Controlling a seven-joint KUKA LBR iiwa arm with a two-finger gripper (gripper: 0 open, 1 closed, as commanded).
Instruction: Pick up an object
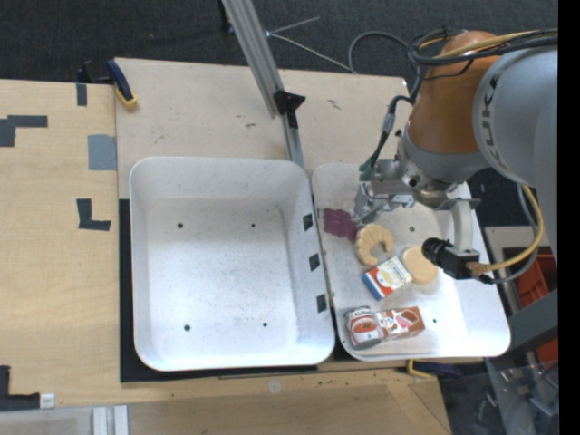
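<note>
right bin (489, 333) crowded near its left wall; gripper (370, 202) grip unclear; left bin (217, 175) open.

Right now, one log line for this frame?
hand low in right bin | above purple item | nothing seen held | left bin

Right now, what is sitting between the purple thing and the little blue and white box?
In the camera view, a tan ring-shaped pastry lies between the purple thing and the blue and white box, all in the right bin.
</note>
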